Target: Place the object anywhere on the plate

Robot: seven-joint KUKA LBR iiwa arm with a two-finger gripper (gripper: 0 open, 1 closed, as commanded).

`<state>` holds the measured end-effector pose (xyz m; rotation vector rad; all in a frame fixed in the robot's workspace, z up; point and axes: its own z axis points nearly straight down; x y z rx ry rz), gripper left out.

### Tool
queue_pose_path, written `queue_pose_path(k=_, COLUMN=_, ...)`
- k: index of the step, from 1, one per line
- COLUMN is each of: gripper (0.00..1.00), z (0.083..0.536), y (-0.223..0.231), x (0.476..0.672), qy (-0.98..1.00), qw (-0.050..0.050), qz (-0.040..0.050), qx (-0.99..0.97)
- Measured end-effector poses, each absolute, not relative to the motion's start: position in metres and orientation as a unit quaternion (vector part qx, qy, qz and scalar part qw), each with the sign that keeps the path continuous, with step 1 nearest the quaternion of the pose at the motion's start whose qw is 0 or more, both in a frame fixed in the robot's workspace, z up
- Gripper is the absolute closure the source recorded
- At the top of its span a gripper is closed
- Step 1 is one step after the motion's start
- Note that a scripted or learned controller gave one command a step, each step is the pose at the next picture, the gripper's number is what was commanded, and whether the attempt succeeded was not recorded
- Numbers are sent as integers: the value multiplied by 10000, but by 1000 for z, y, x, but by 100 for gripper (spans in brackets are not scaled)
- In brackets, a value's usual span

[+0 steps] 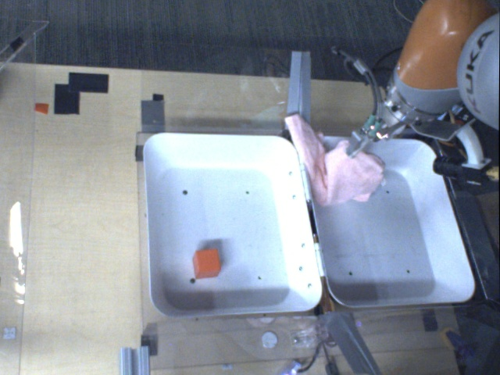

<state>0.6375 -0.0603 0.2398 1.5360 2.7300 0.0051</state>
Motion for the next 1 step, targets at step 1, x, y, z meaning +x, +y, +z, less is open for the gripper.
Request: queue_pose_path(k=1, gripper=100, z=226, y=-58, x=639, qy=8731, qw=26, qz=10, qx=4876)
